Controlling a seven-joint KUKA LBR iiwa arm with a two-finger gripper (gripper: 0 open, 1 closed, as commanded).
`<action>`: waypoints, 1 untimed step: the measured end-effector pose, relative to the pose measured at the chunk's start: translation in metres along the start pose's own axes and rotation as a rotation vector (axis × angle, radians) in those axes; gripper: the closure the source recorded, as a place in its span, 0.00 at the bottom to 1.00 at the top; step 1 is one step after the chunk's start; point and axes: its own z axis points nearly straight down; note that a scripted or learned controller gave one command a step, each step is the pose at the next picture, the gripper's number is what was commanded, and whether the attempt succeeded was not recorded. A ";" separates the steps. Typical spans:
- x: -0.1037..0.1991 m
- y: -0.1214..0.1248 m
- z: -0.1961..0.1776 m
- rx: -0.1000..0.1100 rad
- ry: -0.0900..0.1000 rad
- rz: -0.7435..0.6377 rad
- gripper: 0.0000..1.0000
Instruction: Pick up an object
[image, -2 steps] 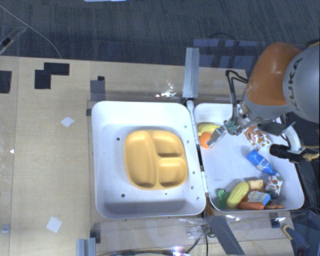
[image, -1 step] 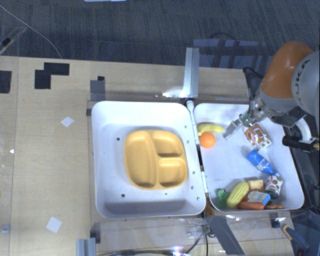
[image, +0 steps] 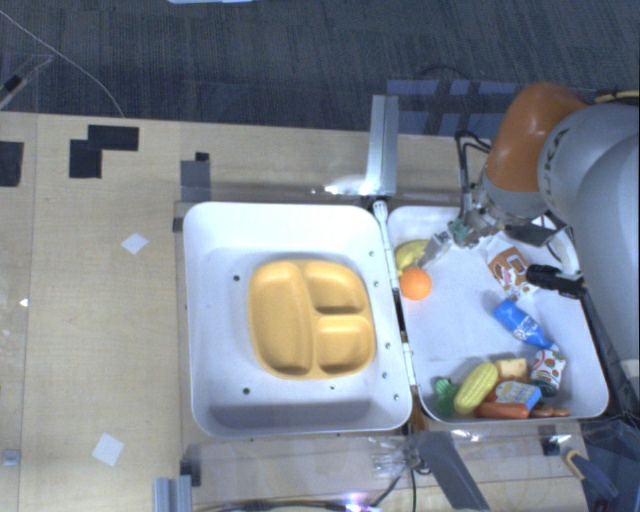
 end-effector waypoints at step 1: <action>-0.002 -0.007 0.005 0.018 -0.001 -0.390 0.00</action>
